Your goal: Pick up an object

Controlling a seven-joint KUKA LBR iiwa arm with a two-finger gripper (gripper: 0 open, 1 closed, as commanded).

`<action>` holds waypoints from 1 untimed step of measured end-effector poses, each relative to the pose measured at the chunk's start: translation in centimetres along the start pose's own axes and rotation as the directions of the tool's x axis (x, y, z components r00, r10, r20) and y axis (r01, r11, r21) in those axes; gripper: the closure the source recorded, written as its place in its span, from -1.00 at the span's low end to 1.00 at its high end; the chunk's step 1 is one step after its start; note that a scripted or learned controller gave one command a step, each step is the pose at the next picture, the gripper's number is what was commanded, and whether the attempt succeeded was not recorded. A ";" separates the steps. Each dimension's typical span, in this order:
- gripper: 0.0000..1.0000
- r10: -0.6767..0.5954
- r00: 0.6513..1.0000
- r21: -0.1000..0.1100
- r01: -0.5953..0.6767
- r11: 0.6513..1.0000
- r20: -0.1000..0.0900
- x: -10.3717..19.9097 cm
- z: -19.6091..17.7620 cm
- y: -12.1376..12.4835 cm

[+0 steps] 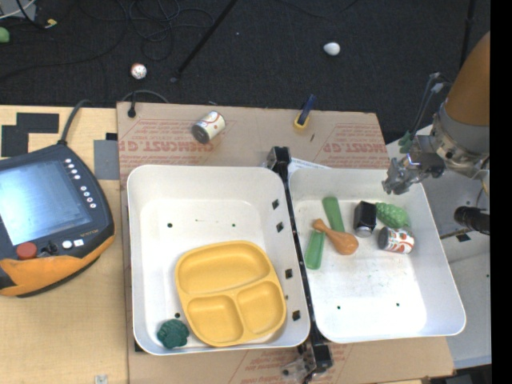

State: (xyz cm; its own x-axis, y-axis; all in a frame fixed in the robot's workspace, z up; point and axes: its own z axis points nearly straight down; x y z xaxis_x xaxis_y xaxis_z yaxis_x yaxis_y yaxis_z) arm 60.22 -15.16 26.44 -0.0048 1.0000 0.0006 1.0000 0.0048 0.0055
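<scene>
Gripper point(398, 176) hangs over the far right edge of the right bin point(448, 294); finger state cannot be told. Nearest candidates lie just inward toward the bin's middle: green textured lump point(393, 214), black cylinder point(365, 218), red-and-white can point(397, 241) on its side. Judgement: short reach down and left; the lump is nearest.
</scene>
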 end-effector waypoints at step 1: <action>1.00 -0.008 1.000 -0.001 0.008 1.000 -0.004 13.3 -5.5 4.1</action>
State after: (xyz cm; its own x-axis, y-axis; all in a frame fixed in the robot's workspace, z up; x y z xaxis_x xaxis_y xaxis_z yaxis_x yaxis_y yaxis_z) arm 64.20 -1.81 31.92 -0.0133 0.9999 0.0048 0.9999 0.0133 0.0069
